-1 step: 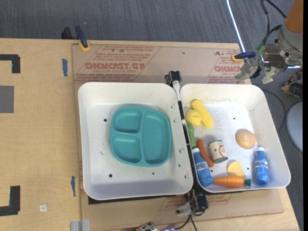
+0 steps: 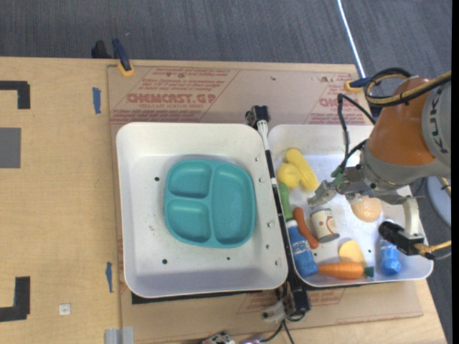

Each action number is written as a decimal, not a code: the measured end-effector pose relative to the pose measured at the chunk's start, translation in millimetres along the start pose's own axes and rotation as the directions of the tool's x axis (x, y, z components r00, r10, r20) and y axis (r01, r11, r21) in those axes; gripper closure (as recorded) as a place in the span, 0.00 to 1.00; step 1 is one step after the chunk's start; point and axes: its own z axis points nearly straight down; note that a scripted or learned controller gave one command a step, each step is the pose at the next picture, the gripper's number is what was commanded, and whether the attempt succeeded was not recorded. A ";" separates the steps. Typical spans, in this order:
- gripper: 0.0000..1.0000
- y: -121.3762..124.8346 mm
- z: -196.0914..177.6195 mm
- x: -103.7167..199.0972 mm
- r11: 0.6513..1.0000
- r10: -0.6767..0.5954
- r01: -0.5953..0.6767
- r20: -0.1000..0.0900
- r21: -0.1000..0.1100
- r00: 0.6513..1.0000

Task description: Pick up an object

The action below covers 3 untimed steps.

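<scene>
Gripper (image 2: 324, 194) hovers mid right bin (image 2: 326, 136) above the small can (image 2: 324, 224); I can't tell its jaw state. Nothing lifted yet.

Teal plate (image 2: 210, 201), yellow corn (image 2: 299, 168), orange carrot (image 2: 342, 269), white bins (image 2: 136, 213)

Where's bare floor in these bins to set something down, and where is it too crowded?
The left bin has bare floor all round the teal divided plate, widest along its left and front walls. The right bin is crowded: corn, can, carrot and blue bottle, with the gripper over them. Its back strip is bare.
</scene>
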 end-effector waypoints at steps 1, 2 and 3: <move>0.00 -64.4 37.8 7.0 0.989 0.149 -0.149 0.000 -0.006 0.989; 1.00 -62.9 26.9 6.1 0.989 0.150 -0.150 0.002 -0.011 0.989; 1.00 -63.0 -60.3 56.7 0.946 0.325 -0.325 0.000 -0.001 0.946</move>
